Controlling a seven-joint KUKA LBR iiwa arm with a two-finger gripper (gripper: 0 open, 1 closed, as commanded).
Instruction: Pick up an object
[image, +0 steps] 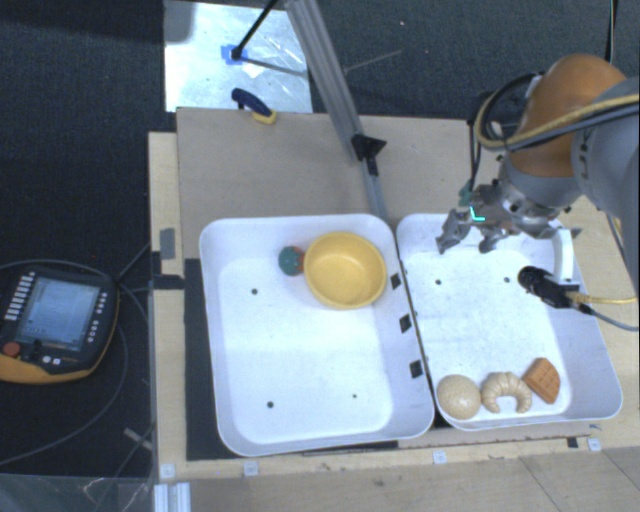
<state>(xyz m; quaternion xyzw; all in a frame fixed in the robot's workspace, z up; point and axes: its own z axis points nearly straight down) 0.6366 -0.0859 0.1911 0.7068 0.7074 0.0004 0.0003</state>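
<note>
Gripper (470, 236) open, empty, above right bin (600, 350)

Left white plastic bin (300, 400) holds a round yellow bowl (345, 269) with a small teal ball (290, 260) touching its left; right white bin (590, 385) holds three tan pastries (500, 390) along its front edge

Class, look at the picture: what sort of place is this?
Probably a robotics lab: a robot arm reaches over two white bins on a bench, and a handheld control pad lies on the floor.
</note>
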